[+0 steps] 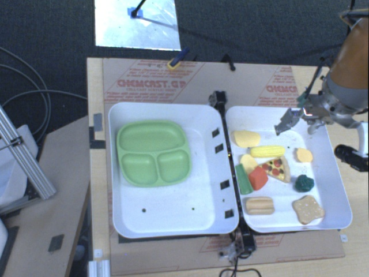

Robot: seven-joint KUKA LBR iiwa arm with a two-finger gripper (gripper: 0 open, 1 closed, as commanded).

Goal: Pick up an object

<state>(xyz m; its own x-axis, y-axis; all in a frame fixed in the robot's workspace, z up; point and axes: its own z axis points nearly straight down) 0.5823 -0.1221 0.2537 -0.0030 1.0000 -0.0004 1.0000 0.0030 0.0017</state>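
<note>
The right bin (340, 203) holds several toy foods: a yellow lump (246, 138), a corn cob (267, 151), a pizza slice (278, 169), a red pepper (258, 178), a green stick (243, 179), a hot dog bun (259, 205), a slice of toast (307, 209), a dark green broccoli (304, 183) and a small orange-yellow piece (304, 154). My gripper (298, 125) hovers over the bin's far right part, above the corn cob and the small orange-yellow piece. Its fingers are spread open with nothing between them.
The left bin (173, 218) contains a green divided plate (153, 153). A ridge with black clips (222, 154) separates the two bins. Cardboard lies under both bins, and a shiny sheet (137, 16) lies on the floor beyond.
</note>
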